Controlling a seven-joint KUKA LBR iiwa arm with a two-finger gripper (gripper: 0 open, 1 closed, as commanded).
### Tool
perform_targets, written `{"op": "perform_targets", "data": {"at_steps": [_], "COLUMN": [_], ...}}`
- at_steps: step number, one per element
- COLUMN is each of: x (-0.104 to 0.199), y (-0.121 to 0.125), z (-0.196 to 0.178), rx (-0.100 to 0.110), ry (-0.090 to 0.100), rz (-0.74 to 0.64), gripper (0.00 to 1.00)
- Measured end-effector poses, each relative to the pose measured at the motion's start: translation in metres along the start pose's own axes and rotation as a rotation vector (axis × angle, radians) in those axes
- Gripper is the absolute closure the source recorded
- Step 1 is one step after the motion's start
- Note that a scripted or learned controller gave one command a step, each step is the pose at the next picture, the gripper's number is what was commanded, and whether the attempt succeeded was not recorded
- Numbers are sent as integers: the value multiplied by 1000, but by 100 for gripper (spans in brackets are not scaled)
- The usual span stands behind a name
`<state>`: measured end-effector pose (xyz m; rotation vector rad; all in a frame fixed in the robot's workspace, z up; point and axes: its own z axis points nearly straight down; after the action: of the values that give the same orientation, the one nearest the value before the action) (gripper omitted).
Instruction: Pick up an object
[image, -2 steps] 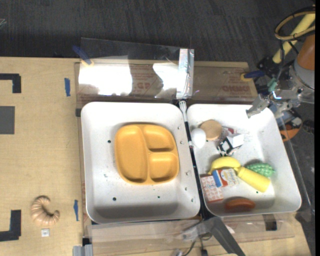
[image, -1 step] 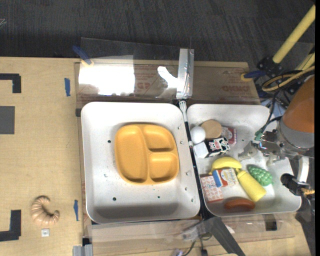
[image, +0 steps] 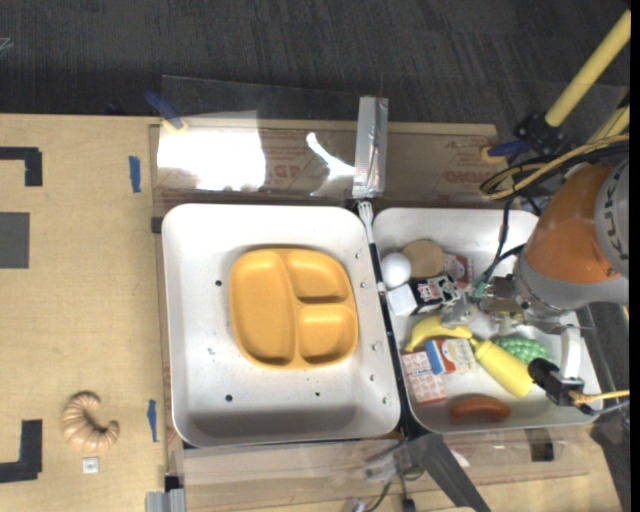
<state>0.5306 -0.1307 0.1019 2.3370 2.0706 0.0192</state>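
- Arm reaches in over the right bin, wrist low above the clutter, presumably lining up a pick.
- Gripper: grip state can't be told from this angle.
- Candidates packed together: banana, yellow bottle, white ball, red sausage.
- Left bin holds an orange tray, well apart from the gripper.

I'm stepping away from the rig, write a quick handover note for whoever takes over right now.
Hand: down in the right bin, among the clutter; whether it grips anything can't be told from this view.
Things: right bin holds a yellow mustard bottle, banana, white ball, red sausage-shaped piece and a small carton. Left bin holds an orange divided tray.
Done: nothing visibly lifted.
Left: grasp one object and raise it.
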Motion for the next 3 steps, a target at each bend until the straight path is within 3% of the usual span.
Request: {"op": "perform_targets", "data": {"at_steps": [1,2,3], "x": [7,7,49], "y": [-50,-47,-6], "z": [13,1,-142], "rx": [13,2,12], "ry": [4,1,6], "rz": [-162,-162,-40], "gripper": [0,100,100]}}
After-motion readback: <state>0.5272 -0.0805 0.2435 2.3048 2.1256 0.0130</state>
